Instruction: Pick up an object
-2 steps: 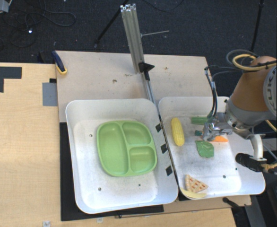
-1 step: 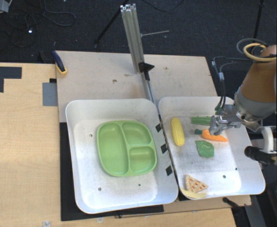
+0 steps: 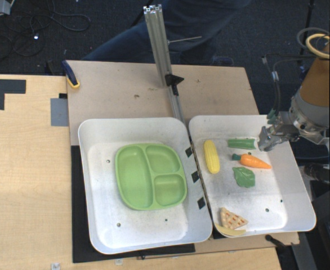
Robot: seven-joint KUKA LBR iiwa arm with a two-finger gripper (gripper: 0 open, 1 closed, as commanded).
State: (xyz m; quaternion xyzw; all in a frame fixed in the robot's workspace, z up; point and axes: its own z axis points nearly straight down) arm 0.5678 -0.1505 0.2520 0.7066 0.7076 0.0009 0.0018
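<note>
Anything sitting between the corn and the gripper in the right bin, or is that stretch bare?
Not bare. In the camera view, a green stick-shaped piece lies between the corn and the gripper, with its right end by the gripper. The carrot lies just below that line.

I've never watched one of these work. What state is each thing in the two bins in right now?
Green divided plate: flat in the left bin.
Corn cob: lying in the right bin.
Carrot: lying on its side.
Green leaf piece: lying flat.
Long green piece: lying beside the hand.
Pizza slice: resting at the near rim.
</note>
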